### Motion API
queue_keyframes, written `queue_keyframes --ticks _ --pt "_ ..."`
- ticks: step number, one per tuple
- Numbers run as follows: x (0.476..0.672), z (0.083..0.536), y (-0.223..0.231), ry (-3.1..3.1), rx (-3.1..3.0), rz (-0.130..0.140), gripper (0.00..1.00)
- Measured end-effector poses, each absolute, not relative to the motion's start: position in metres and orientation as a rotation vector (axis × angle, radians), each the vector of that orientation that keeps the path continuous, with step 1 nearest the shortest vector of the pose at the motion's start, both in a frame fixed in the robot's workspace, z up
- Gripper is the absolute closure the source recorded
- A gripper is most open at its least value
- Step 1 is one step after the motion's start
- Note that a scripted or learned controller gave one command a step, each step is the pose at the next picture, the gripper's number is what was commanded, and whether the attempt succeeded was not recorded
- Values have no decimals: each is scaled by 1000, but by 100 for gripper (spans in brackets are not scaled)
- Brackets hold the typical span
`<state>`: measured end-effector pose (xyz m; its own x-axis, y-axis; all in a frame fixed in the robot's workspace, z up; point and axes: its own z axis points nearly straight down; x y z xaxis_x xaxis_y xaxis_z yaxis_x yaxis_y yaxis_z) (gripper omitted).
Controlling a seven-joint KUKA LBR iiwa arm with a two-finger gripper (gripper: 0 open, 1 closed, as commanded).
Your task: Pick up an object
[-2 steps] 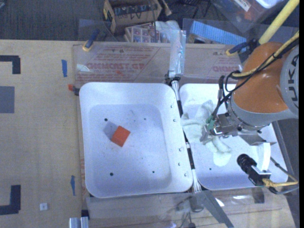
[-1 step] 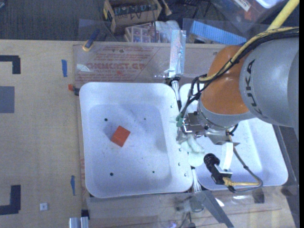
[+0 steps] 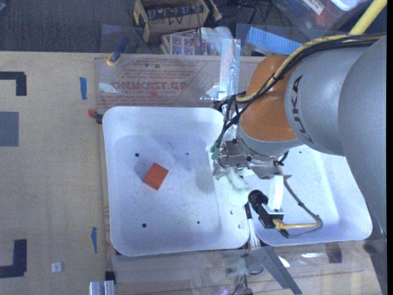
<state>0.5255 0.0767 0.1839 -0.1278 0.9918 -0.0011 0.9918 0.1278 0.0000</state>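
An orange-red block (image 3: 156, 176) lies alone on the floor of the left white bin (image 3: 123, 226), a little left of its middle. My gripper (image 3: 238, 172) hangs under the arm's orange band, over the left edge of the right white bin (image 3: 344, 226), close to the wall that the two bins share. It is well to the right of the block and apart from it. The wrist body covers it from above. A small pale shape shows just under it, too blurred to name.
A black cable fitting with a yellow-tipped lead (image 3: 270, 217) dangles from the wrist over the right bin's front. The grey arm (image 3: 344, 91) covers much of the right bin. Clear plastic sheeting and boxes (image 3: 172, 11) stand behind the bins.
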Motion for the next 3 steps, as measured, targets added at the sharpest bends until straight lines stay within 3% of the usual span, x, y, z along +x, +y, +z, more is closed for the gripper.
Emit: queue_keyframes --ticks 1,2,3 --pt "491 208 115 2343 2097 -5 100" --pt "479 211 50 2611 1753 -3 100" --pt "480 223 -4 2582 1783 3 100"
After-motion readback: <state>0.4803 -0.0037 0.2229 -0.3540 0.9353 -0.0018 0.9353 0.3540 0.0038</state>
